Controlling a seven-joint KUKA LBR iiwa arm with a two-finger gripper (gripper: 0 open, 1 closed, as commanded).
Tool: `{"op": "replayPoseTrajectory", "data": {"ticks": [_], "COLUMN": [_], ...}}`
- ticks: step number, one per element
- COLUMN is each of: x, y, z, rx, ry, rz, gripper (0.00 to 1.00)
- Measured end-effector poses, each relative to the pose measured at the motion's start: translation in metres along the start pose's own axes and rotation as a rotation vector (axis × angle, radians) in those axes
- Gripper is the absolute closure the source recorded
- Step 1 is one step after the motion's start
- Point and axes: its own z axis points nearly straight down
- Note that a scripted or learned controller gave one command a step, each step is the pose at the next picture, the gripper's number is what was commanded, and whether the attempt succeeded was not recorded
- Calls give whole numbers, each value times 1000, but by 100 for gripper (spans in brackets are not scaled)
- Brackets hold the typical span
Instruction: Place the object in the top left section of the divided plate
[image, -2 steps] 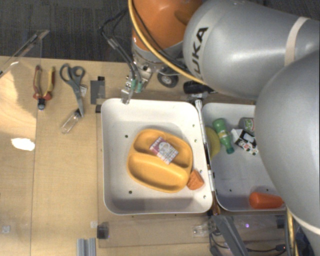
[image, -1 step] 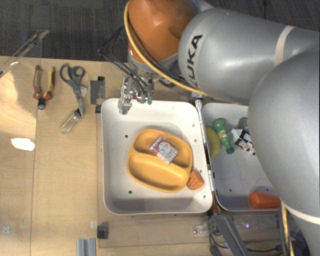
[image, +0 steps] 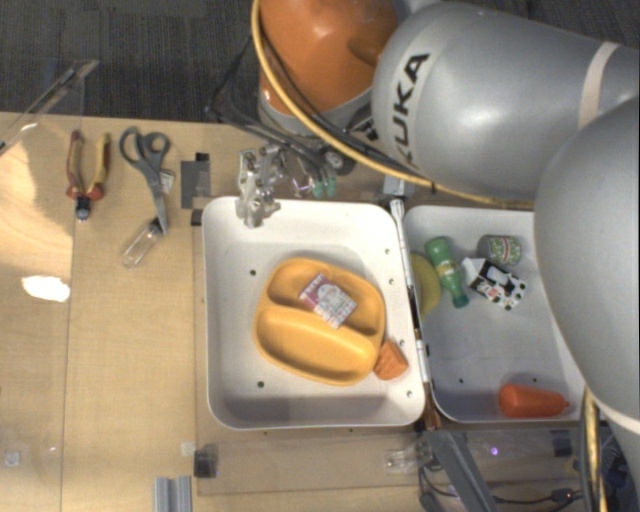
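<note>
The gripper hangs over the far left corner of the left bin, its metal fingers pointing down at the bin's rim. Whether the fingers are spread or closed cannot be told from this view; nothing is visible between them.

The yellow divided plate lies in the middle of the left bin. On its far right section rests a small packet with a pink and white printed face, lying flat. The packet is well apart from the gripper, nearer and to the right of it. An orange piece sits against the plate's near right edge.

The right bin holds a green bottle lying beside a yellow-green object at the bin's left wall, a green can further right, a black and white item just near of the can, and an orange carrot-shaped object at the near side.

On the bench to the left of the bins lie pliers with red handles and scissors.
</note>
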Motion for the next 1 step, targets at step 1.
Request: {"op": "replayPoseTrajectory", "data": {"ticks": [1], "x": [-14], "y": [-5], "z": [-17], "rx": [0], "ry": [0], "rz": [-178], "gripper": [100]}}
